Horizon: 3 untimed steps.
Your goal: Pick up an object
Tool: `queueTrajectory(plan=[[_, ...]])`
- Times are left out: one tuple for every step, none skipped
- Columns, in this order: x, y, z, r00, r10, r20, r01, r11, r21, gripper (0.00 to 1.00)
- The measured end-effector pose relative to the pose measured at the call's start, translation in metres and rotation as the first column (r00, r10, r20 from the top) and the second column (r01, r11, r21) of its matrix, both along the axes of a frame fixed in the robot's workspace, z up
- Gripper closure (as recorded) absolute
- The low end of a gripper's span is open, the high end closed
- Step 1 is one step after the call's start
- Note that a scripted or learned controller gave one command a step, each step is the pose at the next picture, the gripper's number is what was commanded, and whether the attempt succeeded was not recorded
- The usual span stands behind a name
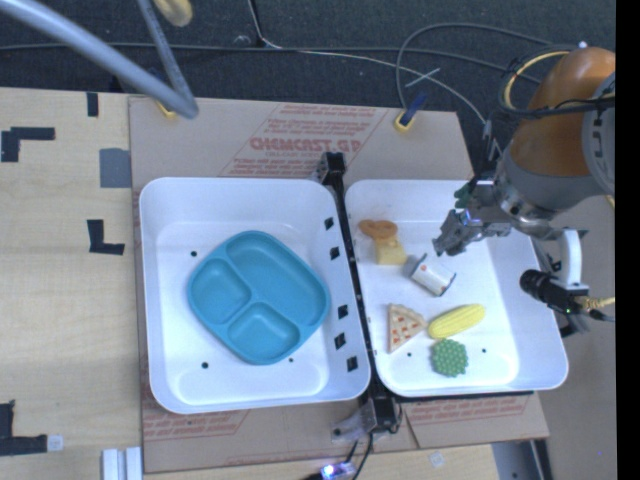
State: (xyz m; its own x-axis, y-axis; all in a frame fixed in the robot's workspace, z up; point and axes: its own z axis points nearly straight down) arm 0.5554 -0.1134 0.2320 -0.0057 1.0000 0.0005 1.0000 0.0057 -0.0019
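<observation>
The right bin holds several small toy foods: a brown pastry-like piece, a pale yellow block, a white and grey can-like piece, a pizza slice, a yellow corn cob and a green broccoli. My gripper hangs over the bin's upper middle, just above and right of the white and grey piece. Nothing shows between its dark fingers.
The left bin holds a blue divided tray. A black divider runs between the bins. The arm's grey and orange body covers the right bin's far right corner. Cables lie behind the bins.
</observation>
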Motion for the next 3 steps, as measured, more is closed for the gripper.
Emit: queueTrajectory(plan=[[0.02, 0.061, -0.003, 1.0, 0.002, 0.001, -0.002, 1.0, 0.001, 1.0], [0.028, 0.114, 0.004, 1.0, 0.001, 0.001, -0.001, 1.0, 0.0, 1.0], [0.05, 0.16, -0.006, 1.0, 0.0, 0.001, 0.0, 1.0, 0.0, 1.0]])
